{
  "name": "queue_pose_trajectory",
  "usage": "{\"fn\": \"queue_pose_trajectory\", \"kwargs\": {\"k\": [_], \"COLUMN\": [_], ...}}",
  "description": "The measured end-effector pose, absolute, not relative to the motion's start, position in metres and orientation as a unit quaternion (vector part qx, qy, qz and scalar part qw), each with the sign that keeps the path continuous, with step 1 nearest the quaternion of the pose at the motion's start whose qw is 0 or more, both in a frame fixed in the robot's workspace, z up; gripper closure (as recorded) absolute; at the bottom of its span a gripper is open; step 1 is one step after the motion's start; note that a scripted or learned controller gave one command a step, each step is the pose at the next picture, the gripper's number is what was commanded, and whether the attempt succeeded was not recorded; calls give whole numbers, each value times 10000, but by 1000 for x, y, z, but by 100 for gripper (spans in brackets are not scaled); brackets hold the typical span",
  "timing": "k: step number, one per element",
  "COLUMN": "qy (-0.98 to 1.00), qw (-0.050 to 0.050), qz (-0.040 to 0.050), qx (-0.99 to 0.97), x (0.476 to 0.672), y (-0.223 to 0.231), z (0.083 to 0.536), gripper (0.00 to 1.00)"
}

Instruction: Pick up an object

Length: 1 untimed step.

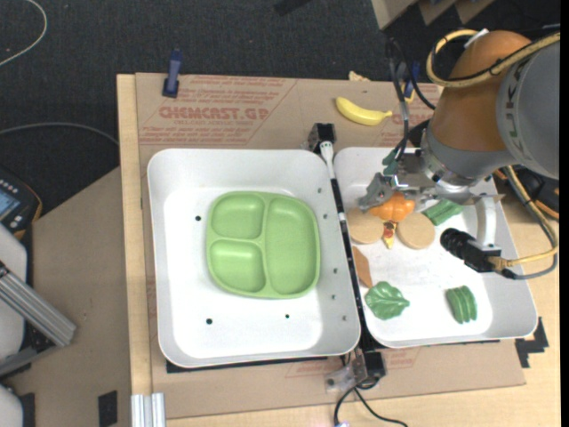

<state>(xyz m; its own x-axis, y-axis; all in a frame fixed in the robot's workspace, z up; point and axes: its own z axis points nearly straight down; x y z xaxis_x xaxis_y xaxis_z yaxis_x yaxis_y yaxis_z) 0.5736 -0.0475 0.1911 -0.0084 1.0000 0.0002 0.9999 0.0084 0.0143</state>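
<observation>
Under end effector (391, 188): orange object (394, 209), long axis left-right.

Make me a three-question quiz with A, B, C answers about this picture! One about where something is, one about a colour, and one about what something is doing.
1. Where is the banana?
A. In the left bin
B. On the board behind the right bin
C. On the plate

2. What colour is the divided plate?
A. Green
B. Red
C. Blue

3. What is the robot's hand doing?
A. Reaching into the left bin
B. Lifted far above the bench
C. Down in the right bin, at the orange toy

Answers: B, it lies outside the bins; A, the plate is light green; C, the hand sits low just above the orange toy.
</observation>
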Motion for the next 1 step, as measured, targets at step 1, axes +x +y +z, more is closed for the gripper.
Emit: {"fn": "queue_pose_trajectory", "kwargs": {"k": [1], "qy": [7100], "qw": [-11], "qz": [12], "qx": [7042], "x": [548], "y": [23], "z": [211], "gripper": [100]}}
